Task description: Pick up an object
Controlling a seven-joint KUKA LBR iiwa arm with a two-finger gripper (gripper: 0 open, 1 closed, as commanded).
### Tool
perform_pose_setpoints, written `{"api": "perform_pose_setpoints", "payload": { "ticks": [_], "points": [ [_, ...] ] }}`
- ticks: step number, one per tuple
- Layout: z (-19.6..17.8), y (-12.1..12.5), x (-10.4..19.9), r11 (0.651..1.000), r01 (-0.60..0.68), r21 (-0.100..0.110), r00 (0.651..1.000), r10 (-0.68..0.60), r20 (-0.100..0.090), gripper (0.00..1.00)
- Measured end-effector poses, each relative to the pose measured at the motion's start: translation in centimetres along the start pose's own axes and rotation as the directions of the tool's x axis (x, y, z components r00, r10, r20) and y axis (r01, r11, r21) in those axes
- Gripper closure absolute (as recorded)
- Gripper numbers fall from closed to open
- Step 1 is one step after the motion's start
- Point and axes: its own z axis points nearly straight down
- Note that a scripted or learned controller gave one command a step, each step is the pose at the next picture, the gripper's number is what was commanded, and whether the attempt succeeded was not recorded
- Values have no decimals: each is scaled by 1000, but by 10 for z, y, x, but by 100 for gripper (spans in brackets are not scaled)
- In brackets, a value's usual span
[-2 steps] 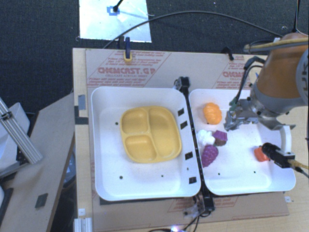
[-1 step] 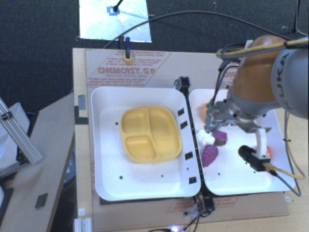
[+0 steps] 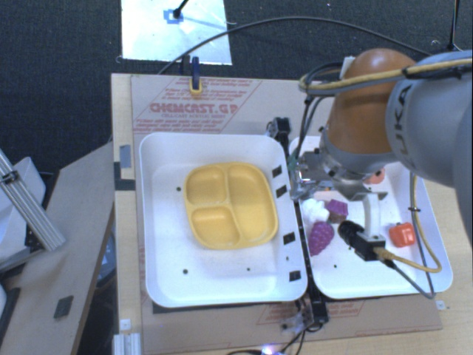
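The arm [image 3: 399, 117] is reaching over the right bin [image 3: 432, 276], its wrist hanging above the bin's left edge, and the gripper [image 3: 314, 191] is sitting low near that edge; whether it is spread or closed, or has anything in it, I cannot tell, since the wrist is hiding it. Just below it, by the left edge of the right bin, a white lumpy piece [image 3: 314, 211], a dark purple piece [image 3: 337, 208] and a bunch of purple toy grapes [image 3: 321, 237] are lying close together. An orange toy [image 3: 402, 234] is lying toward the bin's right edge. The left bin [image 3: 166, 272] is carrying a yellow divided plate [image 3: 229, 204] at its middle.

The grapes are looking light and bumpy, probably rigid plastic, so they are likely to slip unless taken across the narrow middle. The white piece is crowding them, so a clean pinch is looking hard.
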Motion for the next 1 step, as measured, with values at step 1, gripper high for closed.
{"api": "perform_pose_setpoints", "payload": {
  "ticks": [1],
  "points": [
    [-7,8,53,1000,1,-1,1000,-1,-1,100]
  ]
}}
